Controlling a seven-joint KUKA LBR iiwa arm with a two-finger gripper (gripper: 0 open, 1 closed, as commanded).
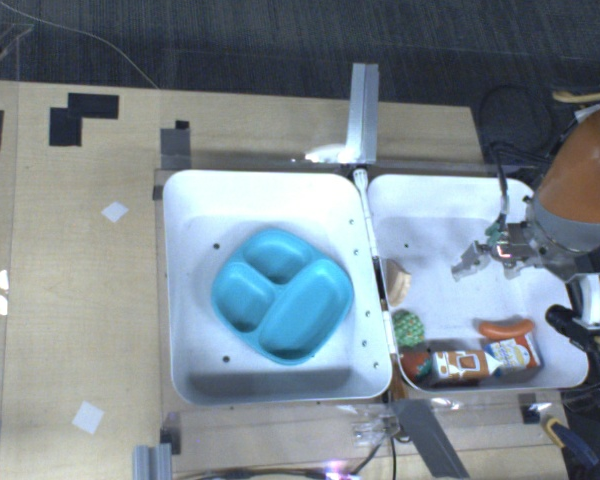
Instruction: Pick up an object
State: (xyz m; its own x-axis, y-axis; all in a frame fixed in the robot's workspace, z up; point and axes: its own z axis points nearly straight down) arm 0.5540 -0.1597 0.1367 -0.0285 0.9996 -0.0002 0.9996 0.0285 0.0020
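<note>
In the camera view, the bench carries 2 white bins, and I take the metal divider post (364, 118) between them as the landmark. To the left of the post lies the left bin (185, 268), which holds 1 blue divided plate (283, 294) with 3 compartments. To the right of the post lies the right bin (430, 208). The arm (580, 183) enters this bin from the far side, away from the post, and the gripper (472, 260) hangs over the bare floor in the upper half of the bin. The 2 fingers look a little apart and nothing is between them, so the gripper holds no object.

The things to pick are all lower in the right bin, further from the post: a pale wedge-shaped piece (398, 285) at the wall near the post side, a green round item (409, 327) below it, a brown packet (462, 365), an orange bottle (515, 353) and a red sausage-like item (504, 327).

I judge the step to be the approach, before any grasp. The next move calls for choosing 1 object, bringing the fingers above it, and descending with the fingers apart.
</note>
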